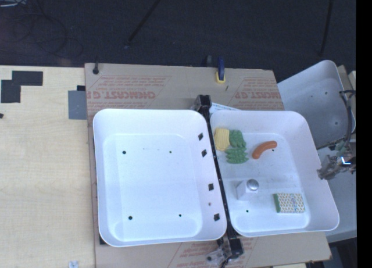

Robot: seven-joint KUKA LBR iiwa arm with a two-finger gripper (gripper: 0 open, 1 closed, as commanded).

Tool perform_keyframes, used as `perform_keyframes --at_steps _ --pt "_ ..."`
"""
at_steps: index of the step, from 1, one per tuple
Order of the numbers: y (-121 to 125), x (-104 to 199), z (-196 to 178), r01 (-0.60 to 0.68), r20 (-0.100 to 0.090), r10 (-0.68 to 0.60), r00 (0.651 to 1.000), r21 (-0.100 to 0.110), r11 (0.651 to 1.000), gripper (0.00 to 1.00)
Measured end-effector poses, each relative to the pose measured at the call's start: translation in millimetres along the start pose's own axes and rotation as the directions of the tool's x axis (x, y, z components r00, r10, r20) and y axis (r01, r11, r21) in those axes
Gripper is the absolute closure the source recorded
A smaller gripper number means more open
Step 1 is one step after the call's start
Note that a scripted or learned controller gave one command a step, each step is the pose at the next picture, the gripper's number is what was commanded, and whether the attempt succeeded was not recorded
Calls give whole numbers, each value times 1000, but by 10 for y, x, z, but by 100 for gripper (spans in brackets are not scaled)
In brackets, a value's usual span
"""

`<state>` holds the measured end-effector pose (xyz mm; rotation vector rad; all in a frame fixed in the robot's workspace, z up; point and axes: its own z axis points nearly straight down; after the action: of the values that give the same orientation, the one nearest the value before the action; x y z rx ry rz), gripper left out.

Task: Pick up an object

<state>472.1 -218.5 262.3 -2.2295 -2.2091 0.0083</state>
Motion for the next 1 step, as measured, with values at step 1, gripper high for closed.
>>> perform_keyframes --at_steps 1 --pt "577 678 -694 18 -1 -18 1000 -13 1000 100"
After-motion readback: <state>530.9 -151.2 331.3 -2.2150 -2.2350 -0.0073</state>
